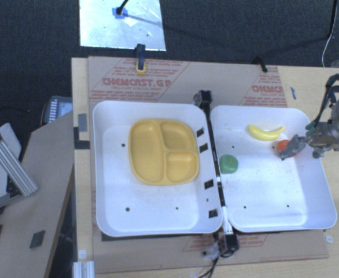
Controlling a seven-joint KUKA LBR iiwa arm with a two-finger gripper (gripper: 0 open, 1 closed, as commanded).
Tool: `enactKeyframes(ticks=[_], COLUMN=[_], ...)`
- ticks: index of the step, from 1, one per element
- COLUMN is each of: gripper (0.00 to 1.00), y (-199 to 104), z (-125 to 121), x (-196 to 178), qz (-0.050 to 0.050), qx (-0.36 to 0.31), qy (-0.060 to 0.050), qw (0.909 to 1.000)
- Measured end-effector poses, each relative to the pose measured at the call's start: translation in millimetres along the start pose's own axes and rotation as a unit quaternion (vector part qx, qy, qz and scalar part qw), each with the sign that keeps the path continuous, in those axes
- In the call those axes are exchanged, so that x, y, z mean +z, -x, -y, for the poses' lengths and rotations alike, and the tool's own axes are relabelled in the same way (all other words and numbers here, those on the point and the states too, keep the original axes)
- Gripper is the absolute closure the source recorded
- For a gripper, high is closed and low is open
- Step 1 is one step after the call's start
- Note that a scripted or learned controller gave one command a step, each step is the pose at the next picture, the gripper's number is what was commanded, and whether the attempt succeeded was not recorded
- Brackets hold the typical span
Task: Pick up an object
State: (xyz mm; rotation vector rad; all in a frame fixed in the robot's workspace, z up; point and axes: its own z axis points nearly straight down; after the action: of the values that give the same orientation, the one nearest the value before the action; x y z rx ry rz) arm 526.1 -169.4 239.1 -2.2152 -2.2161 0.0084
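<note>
— Where is the banana [266, 132] relative to the claw [289, 148]?
— In the right bin [273, 213], just left of the claw and a little farther back. An orange object [281, 145] sits right at the claw tip.
— Its long axis?
— Left to right, ends curling up toward the far side.
— Claw clenched?
— Can't tell.
</note>
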Motion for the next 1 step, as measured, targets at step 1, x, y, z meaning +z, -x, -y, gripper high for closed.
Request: enactKeyframes(ticks=[1], gripper=[0.0], y=[-0.4], z=[-2.4], x=[-5.8], qz=[0.001], qx=[-0.002], qy=[0.005], qw=[1.0])
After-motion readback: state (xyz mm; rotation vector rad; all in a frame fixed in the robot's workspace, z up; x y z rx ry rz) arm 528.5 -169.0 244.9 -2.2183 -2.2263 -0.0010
